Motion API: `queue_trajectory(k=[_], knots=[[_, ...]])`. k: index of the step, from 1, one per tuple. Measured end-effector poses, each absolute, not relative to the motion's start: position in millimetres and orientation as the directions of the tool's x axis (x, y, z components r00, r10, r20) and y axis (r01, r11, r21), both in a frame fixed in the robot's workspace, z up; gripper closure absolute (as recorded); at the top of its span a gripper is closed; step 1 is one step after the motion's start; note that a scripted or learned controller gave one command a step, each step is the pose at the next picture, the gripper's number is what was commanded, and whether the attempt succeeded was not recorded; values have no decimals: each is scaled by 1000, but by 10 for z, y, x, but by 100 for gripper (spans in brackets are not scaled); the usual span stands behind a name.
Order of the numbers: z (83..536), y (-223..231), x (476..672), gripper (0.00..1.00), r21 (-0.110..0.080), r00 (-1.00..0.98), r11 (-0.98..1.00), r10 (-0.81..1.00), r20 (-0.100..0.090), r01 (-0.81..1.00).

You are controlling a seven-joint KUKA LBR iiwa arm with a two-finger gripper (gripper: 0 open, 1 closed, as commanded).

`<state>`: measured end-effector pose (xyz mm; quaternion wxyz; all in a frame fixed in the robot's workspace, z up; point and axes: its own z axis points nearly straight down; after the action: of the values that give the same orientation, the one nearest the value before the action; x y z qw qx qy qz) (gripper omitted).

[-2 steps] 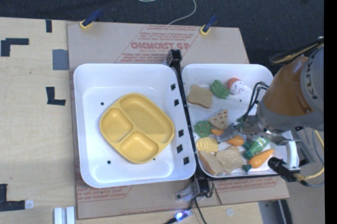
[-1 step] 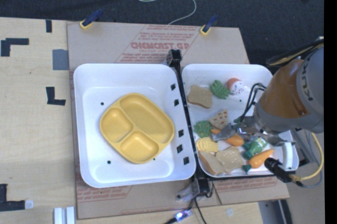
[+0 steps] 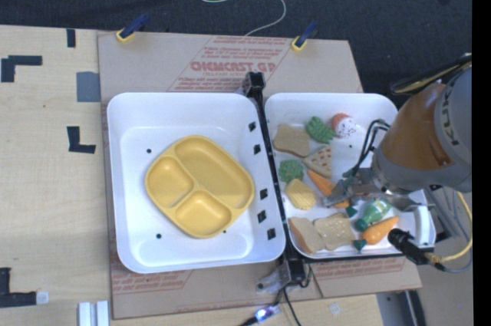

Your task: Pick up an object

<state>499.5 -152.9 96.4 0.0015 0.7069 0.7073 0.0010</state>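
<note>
Presently: tool low in the right bin, target not yet secured

Tool (image 3: 347, 192) is seen down among the toy food in the right bin (image 3: 383, 103), the arm reaching in from the right. Whether it is wide, narrow or holding something cannot be told; the wrist hides that part.

No object is named by the task. Nearest candidates are noted: an orange wedge (image 3: 321, 182) just left of the tool, a carrot (image 3: 379, 229) and a green piece (image 3: 374, 211) just below it, bread slices (image 3: 321, 232) at the bin's near edge. A further slice (image 3: 291, 139), a broccoli floret (image 3: 291, 170), a yellow piece (image 3: 300, 195) and a white-and-red ball (image 3: 343, 124) lie further left and up.

Handling, as judged: these look like small moulded toys, light, stiff and smooth, likely to slip or roll. The carrot would be best taken across its narrow width at mid-length. Flat slices offer little to pinch unless taken by opposite edges. Crowding makes a clean single grasp uncertain.

Left bin (image 3: 123, 117) holds a yellow compartment tray (image 3: 199, 185).

Writing: red print on the cardboard sheet (image 3: 230, 64) under the bins appears to read "CHEMCAST GP"; smaller lines are not legible.
</note>
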Motion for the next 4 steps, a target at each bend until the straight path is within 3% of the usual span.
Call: queue_trajectory(k=[2, 3, 4], knots=[[1992, -1448, 4945, 100, 1, -1, 1, 1000, 0, 1000], [2255, -1442, 4949, 100, 1, -2, 2, 1000, 0, 1000], [2140, -975, 5172, 100, -2, -6, 6, 1000, 1, 1000]])
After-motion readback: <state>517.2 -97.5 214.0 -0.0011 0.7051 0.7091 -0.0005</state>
